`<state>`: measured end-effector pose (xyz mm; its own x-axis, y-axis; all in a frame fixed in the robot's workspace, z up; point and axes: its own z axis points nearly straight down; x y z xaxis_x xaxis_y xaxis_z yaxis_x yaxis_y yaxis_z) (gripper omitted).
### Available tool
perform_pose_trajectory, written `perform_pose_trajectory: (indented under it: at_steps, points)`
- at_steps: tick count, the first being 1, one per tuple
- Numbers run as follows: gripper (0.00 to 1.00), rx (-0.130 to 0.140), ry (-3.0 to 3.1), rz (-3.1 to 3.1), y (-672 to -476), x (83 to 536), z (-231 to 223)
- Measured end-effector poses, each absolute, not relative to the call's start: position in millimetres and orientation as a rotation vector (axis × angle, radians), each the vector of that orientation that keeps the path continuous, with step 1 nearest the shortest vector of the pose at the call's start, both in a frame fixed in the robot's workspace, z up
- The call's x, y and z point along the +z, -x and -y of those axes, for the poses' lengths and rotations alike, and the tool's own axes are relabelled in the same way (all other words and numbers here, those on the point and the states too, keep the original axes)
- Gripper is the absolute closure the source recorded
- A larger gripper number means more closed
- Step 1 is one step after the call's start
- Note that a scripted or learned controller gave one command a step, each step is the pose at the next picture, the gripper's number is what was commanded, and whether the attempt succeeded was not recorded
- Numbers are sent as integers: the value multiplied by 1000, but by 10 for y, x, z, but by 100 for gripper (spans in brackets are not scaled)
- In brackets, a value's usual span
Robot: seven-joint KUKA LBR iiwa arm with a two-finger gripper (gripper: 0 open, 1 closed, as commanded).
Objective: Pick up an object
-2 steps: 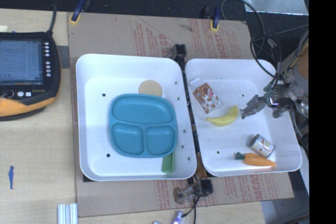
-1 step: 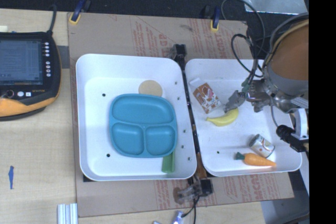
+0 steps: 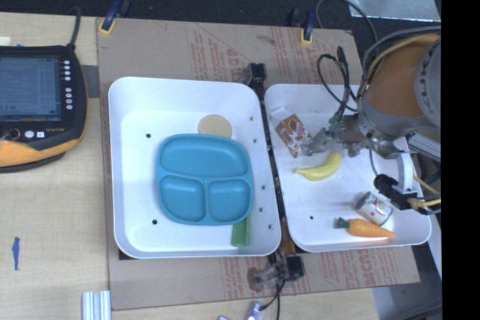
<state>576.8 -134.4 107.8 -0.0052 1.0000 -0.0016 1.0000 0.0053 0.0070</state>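
Arm: your KUKA arm (image 3: pixel 401 86) comes in from the right, grey body w/ the orange band, hanging over the right bin's upper right part.
Tool: tool (image 3: pixel 330 140) sits low over the right bin, dark fingers pointing left, just above the banana's upper end. Can't tell if it's wide or narrow; nothing visibly between the fingers.
Right bin: right bin (image 3: pixel 304 240) is white, shallow, and touches the left bin along the middle seam.
Banana: yellow banana (image 3: pixel 319 168) lies in the middle of the right bin, curved, just below the tool tip. You can't tell from here whether they touch.
Packet: small red/white packet (image 3: pixel 291 133) lies left of the tool, near the bin's left wall, apart from the banana.
Carrot: orange carrot (image 3: pixel 364 229) w/ a green end lies at the bin's lower right, along the front wall.
Small item: a silver/white item (image 3: pixel 373 206) is just above the carrot; too blurred to name.
Left bin: left bin (image 3: pixel 127 161) holds a blue divided plate (image 3: pixel 204 178), three compartments, about centred.
Disc: tan round disc (image 3: pixel 215 125) sits just behind the plate, partly tucked under its rim.
Green piece: green piece (image 3: pixel 240 234) lies at the plate's lower right edge, near the bin's front wall.
Counter: counter (image 3: pixel 45 236) carries brown cardboard under both bins; a pendant (image 3: pixel 37 105) w/ a screen rests at far left.
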Motion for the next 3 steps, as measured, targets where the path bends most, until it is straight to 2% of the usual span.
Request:
perform_pose_trajectory:
  at_steps: [1, 2, 3]
  points:
    - [0, 16, -2204, -2209, -5714, 1026, 1288]
    - [0, -7, -2218, -2230, -5545, 919, 1327]
    - [100, -11, -2214, -2234, -5543, 1018, 1336]
